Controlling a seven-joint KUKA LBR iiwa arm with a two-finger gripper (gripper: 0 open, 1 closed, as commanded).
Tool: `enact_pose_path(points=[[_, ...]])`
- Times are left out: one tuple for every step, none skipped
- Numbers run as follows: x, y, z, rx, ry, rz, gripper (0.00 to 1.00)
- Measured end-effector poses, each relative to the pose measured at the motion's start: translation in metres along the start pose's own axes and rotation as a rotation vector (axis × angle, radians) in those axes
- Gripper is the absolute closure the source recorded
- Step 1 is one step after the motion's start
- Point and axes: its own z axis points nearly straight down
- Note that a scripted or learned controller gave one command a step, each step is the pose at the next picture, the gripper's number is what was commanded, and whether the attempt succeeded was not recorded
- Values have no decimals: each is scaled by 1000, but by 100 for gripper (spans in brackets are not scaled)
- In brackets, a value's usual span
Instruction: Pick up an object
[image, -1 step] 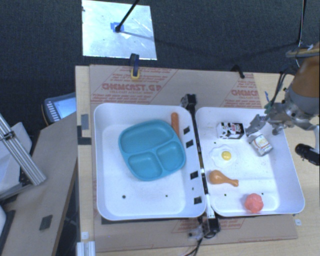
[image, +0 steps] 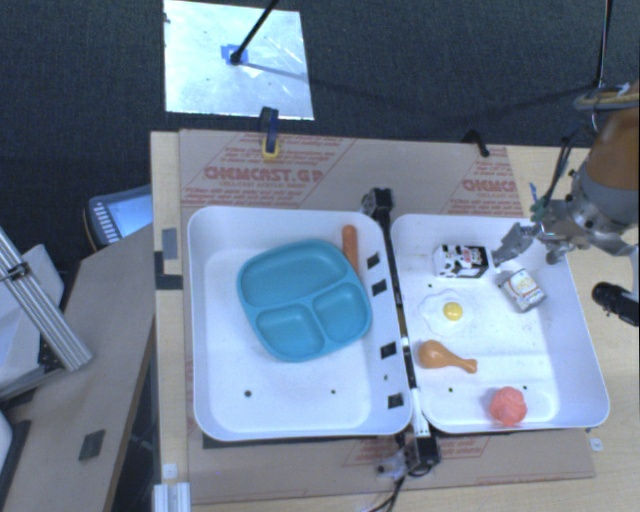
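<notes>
Reaching in from the right, the arm sits over the top right corner of the right bin, gripper hanging low above the bin's upper right area. Finger state: cannot tell, too small and blurred, and nothing visibly sits between them.

Right bin contents:
- small can, lying tilted, just below and beside the gripper, apart from it as far as visible
- black-and-white carton, upper left of bin
- fried egg, middle left
- orange drumstick, below the egg
- pink ball, near the bottom edge

Left bin:
- blue divided tray, roughly centre, turned at an angle
- orange sausage, upright along the tray's upper right edge, near the divider between bins
</notes>
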Motion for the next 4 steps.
enact_pose_path(points=[[4, 6, 44, 2, 1, -3, 0], [-6, 7, 92, 0, 0, 2, 0], [-8, 12, 100, -17, -6, 2, 0], [-7, 12, 92, -15, -5, 1, 100]])
